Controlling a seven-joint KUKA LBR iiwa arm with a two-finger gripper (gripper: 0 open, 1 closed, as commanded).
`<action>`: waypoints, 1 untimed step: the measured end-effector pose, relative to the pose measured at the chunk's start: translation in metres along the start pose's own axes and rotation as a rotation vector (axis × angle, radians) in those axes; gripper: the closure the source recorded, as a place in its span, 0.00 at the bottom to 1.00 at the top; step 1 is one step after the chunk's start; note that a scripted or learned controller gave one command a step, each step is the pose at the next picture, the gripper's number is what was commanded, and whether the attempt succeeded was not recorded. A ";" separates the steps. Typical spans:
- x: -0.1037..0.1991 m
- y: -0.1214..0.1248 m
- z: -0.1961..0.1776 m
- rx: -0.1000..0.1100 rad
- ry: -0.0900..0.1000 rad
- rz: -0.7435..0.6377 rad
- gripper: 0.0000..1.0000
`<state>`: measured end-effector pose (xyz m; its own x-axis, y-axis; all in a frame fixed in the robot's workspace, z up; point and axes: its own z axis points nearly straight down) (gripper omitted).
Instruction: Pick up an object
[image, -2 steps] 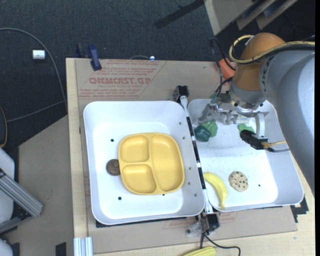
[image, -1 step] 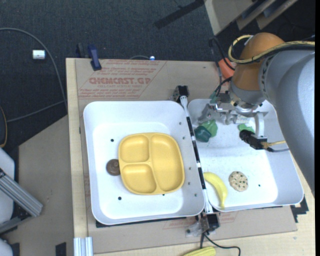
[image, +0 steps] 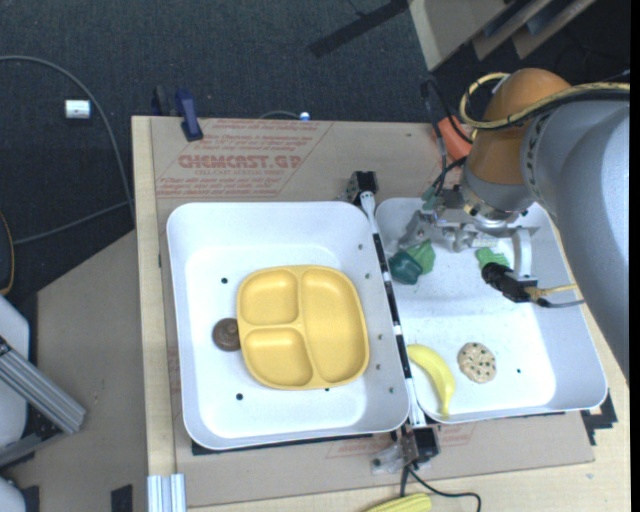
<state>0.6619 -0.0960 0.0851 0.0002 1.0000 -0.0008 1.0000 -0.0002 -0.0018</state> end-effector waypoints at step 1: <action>-0.010 0.005 0.000 -0.004 -0.001 0.000 0.00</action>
<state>0.6667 -0.1059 0.0850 0.0001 1.0000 -0.0018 1.0000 -0.0001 0.0024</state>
